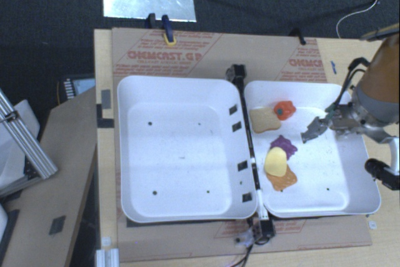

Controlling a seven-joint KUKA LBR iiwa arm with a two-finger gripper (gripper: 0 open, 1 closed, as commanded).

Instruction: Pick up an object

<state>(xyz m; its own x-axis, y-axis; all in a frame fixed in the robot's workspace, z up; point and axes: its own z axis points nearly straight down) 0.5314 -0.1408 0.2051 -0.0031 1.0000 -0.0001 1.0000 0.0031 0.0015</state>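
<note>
Fig. Gripper [310, 132] over right bin [350, 200], mid-area near its right edge; finger state can't be told, nothing seen held. Objs near bin's left edge: beige piece [265, 120] touching orange item [284, 109]; purple item [284, 145], yellow object [275, 162], orange-brown piece [283, 180] clustered. Left bin [181, 153] alongside.

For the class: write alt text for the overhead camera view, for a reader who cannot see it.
A grey robot arm reaches from the right, its gripper above the right white bin, close to a tan piece, an orange object, a purple object and a yellow object. A left white bin sits beside it.
</note>
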